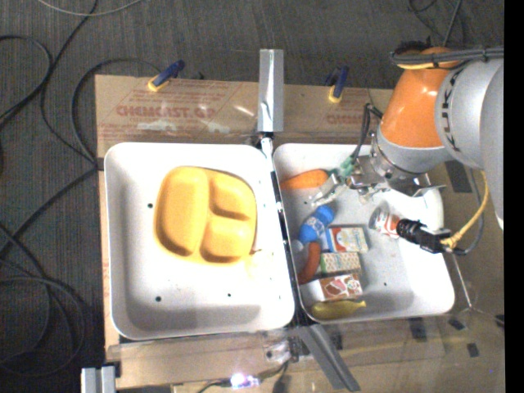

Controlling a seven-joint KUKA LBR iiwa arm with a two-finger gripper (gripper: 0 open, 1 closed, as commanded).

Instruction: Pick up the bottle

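Task not yet done: the blue bottle (pixel 315 223) lies on its side in the right bin (pixel 426 297), toward 9 o'clock, ungrasped. The claw (pixel 344 177) hovers at about 1 o'clock from it, over the orange carrot-like piece (pixel 303 178); whether it is open or closed cannot be told, being blurred. Left: descend, grip, lift. Bottle looks smooth rounded plastic. Neighbours: printed cartons (pixel 345 239), yellow banana (pixel 337 308). Left bin (pixel 131 293) carries a glossy yellow compartment tray (pixel 205 215).

a bulky grey arm (pixel 479 113) with a rounded orange band (pixel 417 109), dark lettering on its side and a yellow cable (pixel 473 219) trailing below.
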